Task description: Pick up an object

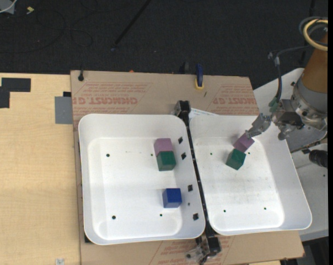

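Observation:
In the right bin (277, 220) a small purple block (243, 143) lies right at the tip of my gripper (256, 129), which reaches in low from the right edge. A green block (236, 159) rests just below and left of the purple one, touching or almost touching it. The left bin (95, 148) contains a purple block (163, 146) pressed against a dark green block (166, 160), with a blue block (171, 197) nearer the front. From this angle I cannot make out whether the purple block in the right bin is gripped or only touched.
A black divider strip (192, 159) with clips runs between the two bins. Both bins sit on a cardboard sheet (133, 95) on the wooden bench. The arm's body and cables (312, 93) hang over the right bin's far right corner.

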Available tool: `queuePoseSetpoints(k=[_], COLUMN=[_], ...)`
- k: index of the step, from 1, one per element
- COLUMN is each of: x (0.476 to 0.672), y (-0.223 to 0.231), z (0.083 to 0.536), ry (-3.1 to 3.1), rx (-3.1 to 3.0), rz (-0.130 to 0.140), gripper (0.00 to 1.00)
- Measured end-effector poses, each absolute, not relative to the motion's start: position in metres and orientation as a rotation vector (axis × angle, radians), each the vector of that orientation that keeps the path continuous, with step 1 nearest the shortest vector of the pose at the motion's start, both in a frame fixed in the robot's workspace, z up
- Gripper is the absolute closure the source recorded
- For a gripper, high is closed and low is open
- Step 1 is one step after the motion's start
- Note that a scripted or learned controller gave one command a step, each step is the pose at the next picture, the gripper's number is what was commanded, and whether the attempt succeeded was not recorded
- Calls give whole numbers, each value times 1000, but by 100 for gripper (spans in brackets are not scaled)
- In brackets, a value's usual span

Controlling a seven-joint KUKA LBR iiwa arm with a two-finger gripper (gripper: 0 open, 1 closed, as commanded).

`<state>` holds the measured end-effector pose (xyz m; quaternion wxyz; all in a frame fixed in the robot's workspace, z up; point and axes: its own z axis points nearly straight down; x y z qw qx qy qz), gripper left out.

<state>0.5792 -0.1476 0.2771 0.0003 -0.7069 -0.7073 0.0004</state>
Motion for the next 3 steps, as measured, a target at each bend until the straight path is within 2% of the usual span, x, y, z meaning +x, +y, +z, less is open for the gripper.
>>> queuePoseSetpoints(k=[1,2,3], x=[585,613,575], y=[-172,-126,-111], z=[102,93,91], ry=[-2212,-2226,-2225], rx=[-2212,-2218,-2229], rz=[13,0,-5], gripper=[0,0,0])
